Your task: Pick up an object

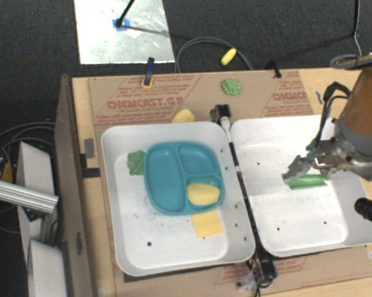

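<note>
On the left sits a shallow white plastic bin (pixel 126 245). A small leafy green piece (pixel 136 162) lies in it, touching the left edge of a blue plastic plate with three sections (pixel 169 178). A round yellow lump (pixel 203 193) rests in the plate's lower right section. Just below the plate, a flat yellow square (pixel 207 224) lies on the bin floor. Behind this bin, on the brown cardboard sheet (pixel 137 102), a pale yellow piece (pixel 183 116) peeks over the bin's back rim, and a bumpy green round thing (pixel 232 86) sits farther back.

The second white bin (pixel 276 233) is on the right. A long green stick-shaped thing (pixel 308 182) lies flat on its floor, near the right side. The metal gripper (pixel 301 166) of the grey and orange arm (pixel 363 118) is right over the stick's left end. I cannot tell if the gripper is open or closed, or if it has the stick.
</note>
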`<state>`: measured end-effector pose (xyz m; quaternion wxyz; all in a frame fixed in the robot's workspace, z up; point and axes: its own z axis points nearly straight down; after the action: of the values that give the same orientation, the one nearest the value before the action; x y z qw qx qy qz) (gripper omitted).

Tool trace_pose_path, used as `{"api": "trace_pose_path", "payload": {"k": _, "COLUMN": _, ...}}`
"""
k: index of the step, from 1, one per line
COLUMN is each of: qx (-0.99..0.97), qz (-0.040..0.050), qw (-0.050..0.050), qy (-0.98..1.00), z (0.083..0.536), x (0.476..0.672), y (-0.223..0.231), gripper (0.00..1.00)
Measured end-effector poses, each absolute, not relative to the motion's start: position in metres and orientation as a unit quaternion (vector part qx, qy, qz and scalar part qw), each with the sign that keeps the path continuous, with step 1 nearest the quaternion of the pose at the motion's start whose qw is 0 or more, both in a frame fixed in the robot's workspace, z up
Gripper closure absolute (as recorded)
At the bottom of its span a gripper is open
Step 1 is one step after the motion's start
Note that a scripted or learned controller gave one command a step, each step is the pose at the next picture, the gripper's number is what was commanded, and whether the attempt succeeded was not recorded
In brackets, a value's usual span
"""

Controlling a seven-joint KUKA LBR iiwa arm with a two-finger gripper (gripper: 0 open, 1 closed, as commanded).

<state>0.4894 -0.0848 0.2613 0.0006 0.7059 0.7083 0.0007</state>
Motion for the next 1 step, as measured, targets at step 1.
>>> {"api": "trace_pose_path", "payload": {"k": 1, "qx": 0.707, "qz": 0.0006, "qw": 0.002, "qy": 0.707, "z": 0.2387, "x": 0.5359, "y": -0.1234, "gripper": 0.0}}
